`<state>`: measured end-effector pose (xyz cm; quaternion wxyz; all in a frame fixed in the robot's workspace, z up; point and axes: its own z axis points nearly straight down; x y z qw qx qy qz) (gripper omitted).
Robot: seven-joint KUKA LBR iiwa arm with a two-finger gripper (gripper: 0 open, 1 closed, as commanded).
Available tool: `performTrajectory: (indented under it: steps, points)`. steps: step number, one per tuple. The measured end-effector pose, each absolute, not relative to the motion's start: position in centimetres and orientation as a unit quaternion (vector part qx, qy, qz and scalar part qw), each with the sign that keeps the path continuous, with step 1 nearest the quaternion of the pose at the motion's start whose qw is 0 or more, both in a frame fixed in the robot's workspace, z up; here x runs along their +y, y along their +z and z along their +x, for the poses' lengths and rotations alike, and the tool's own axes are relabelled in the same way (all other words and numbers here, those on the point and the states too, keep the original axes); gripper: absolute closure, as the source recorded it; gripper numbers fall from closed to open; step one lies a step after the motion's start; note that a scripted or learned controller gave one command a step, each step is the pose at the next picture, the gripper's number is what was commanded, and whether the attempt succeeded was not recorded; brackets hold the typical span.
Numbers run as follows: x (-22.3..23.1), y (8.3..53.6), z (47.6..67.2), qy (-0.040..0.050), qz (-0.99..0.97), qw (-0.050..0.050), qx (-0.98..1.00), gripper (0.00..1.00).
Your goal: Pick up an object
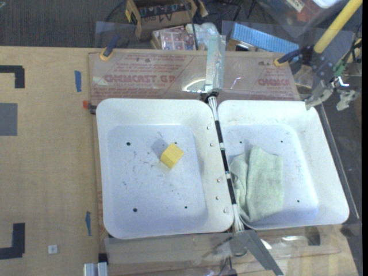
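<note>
The tool (330, 94) hangs beyond the right white plastic bin (322, 125); whether it is parted, I cannot tell. Reaching, it may snag the crumpled pale-green cloth (261, 183).

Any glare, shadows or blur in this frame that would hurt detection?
Camera view: glare streaks on the clear sheet behind the bins; the yellow block is sharp, with a small soft shadow to its upper left; the pale cloth has low contrast against the white right bin; the hand at the right edge is soft and cluttered by background.
</note>
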<state>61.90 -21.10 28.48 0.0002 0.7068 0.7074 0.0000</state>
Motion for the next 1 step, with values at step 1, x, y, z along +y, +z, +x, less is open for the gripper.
performTrajectory:
  steps: [1]
  points:
    - [-21.10, 29.64, 62.00, 0.0006, 0.706, 0.003, 0.708, 1.00]
